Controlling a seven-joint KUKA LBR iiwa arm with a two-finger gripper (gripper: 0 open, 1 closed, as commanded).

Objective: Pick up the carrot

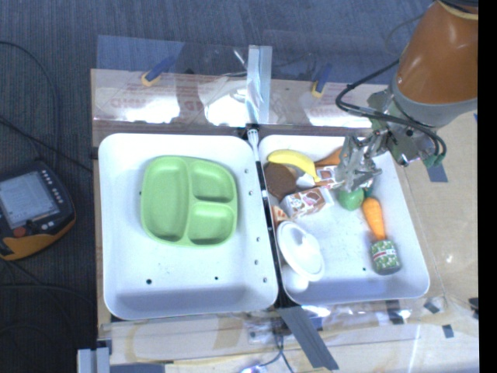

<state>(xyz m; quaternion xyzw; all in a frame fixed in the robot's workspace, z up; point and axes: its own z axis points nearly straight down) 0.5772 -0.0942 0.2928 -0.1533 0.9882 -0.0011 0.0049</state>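
One fixed camera looks down at a slant from above the bench (194, 99), near enough that both white bins fill the middle. The left bin (116, 231) and right bin (411, 274) lie side by side; the arm (443, 53) enters from the right.

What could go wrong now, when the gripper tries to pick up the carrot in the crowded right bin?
The gripper hangs above the green round item and small carton, left of the carrot, so it may close on the wrong thing. The carrot's lower end touches the green bottle, which could be knocked aside.
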